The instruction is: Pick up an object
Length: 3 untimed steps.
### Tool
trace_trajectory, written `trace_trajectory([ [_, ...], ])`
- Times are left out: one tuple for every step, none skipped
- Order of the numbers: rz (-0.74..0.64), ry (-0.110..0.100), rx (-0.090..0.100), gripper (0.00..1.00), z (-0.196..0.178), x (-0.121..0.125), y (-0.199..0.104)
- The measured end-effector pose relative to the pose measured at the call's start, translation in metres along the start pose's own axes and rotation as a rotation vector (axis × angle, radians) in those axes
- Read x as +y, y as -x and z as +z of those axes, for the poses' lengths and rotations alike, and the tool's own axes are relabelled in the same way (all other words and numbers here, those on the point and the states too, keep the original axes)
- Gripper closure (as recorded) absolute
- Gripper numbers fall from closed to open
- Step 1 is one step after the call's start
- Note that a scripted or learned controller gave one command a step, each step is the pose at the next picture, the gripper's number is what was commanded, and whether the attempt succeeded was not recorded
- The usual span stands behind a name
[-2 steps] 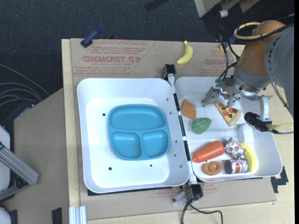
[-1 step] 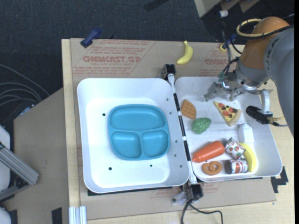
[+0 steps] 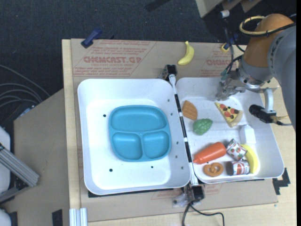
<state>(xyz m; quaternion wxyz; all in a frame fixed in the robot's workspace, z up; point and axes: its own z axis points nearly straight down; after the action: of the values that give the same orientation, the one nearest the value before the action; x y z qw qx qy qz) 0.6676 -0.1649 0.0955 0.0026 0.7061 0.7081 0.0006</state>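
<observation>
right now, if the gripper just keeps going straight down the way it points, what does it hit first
Most likely the pizza slice, or the bare floor of the right bin just beside its tip. The gripper points down at the bin's upper part, just above the slice's tip in the picture. Depth is hard to judge from this slanted view.

Grey, rounded arm (image 3: 283,55) with a broad orange band above the wrist. Metal-grey gripper (image 3: 227,91) assembly below, small and intricate. Thin dark cables looping beside the wrist, a pale yellowish loop on top. Black cylindrical fitting protruding beside a light bracket.
</observation>
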Motion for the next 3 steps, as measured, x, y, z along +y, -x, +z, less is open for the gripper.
trace_trajectory([
  [0.0,-0.001,0.0,0.0,0.0,0.0,0.0],
  [0.002,-0.007,0.004,0.0,0.011,-0.001,-0.017],
  [0.002,-0.005,0.002,0.0,0.011,-0.001,-0.013],
])
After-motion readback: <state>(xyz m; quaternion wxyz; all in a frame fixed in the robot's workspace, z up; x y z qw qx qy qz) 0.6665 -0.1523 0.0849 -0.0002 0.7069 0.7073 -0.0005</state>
